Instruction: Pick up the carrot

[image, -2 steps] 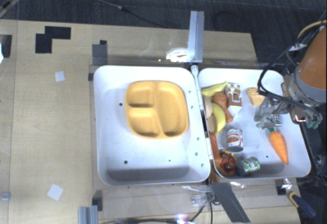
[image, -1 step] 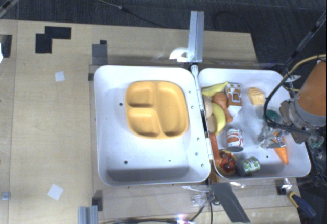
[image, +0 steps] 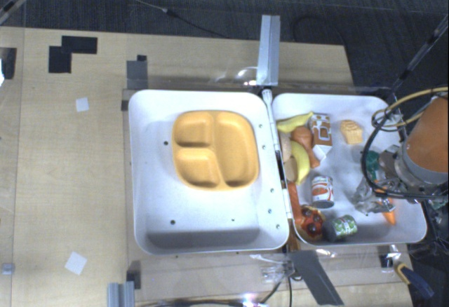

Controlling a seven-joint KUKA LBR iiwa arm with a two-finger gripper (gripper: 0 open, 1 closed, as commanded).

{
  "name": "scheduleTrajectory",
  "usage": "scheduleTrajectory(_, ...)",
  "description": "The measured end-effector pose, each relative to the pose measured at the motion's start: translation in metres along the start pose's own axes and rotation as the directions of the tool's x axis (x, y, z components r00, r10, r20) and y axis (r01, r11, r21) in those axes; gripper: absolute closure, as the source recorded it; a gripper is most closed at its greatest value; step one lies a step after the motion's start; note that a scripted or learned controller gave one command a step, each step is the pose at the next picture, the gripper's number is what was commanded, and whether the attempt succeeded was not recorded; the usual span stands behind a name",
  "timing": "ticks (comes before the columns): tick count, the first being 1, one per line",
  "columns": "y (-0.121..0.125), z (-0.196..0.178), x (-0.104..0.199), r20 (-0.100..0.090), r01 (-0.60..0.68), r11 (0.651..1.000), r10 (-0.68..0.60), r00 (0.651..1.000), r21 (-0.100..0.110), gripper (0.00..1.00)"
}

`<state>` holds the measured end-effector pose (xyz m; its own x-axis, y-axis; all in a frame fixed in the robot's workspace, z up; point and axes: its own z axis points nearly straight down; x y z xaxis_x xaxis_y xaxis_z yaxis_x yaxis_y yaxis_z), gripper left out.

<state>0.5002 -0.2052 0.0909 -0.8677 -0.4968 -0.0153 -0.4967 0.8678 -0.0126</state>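
Camera view: the gripper (image: 375,202) hangs low in the right bin (image: 414,232), touching a carrot (image: 388,215); I cannot tell its state.

Yellow sectioned plate (image: 213,149) in white left bin (image: 151,179). Yellow bananas (image: 298,151), red-and-white can (image: 322,190), green can (image: 343,227), orange carrot (image: 389,214) in white right bin (image: 410,228). Orange-banded grey arm (image: 424,148).

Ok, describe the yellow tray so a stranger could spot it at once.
Look at the left white bin. Lying in its middle is the yellow tray, squarish with rounded corners and split into three compartments. It is the one thing in that bin, while the food items crowd the right white bin.
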Motion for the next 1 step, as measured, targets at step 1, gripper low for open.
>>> scheduleTrajectory(1, -0.0005, -0.0229, -0.0004, -0.007, -0.126, 0.992, 0.126, 0.992, -0.005, 1.00)
